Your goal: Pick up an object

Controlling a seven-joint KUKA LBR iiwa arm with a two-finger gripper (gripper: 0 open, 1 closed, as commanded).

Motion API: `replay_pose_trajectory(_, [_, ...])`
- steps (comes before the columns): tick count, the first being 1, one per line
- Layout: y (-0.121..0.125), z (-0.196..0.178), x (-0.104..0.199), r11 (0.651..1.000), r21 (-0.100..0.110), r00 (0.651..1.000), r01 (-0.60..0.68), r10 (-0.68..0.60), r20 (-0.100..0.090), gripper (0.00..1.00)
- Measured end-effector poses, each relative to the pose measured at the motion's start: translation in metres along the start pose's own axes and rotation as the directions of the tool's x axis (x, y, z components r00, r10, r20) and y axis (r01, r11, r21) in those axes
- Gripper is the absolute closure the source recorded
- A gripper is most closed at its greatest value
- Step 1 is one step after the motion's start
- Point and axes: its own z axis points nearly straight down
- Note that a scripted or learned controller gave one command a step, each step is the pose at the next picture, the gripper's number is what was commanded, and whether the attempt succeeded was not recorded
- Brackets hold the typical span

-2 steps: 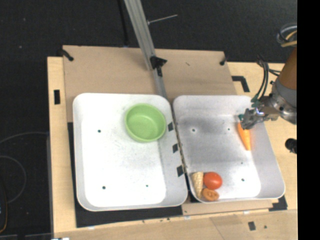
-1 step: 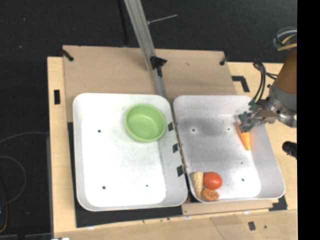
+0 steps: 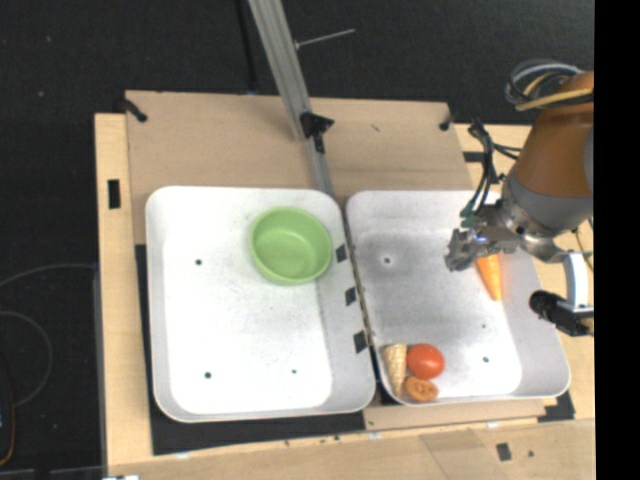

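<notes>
I see the gripper (image 3: pixel 468 251) over the right bin's (image 3: pixel 420 298) right side, orange carrot (image 3: pixel 490 275) just beside it, tomato (image 3: pixel 426 360) near the front edge, green bowl (image 3: pixel 291 246) in the left bin (image 3: pixel 200 348).

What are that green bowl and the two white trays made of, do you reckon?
Green bowl: probably plastic, with an even, matte colour and a soft sheen. The left tray and right tray: likely plastic or coated metal; smooth white, rounded corners, and grey scuffing from wear.

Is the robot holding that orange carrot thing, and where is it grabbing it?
It cannot be told. The tool sits at the carrot's upper end, in the right bin, but a hold on it isn't visible.
</notes>
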Motion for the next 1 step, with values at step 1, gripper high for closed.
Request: replay_pose_trajectory(1, [-0.0078,0.0053,0.0505,1.000,0.001,1.000,0.000,0.000,0.000,1.00])
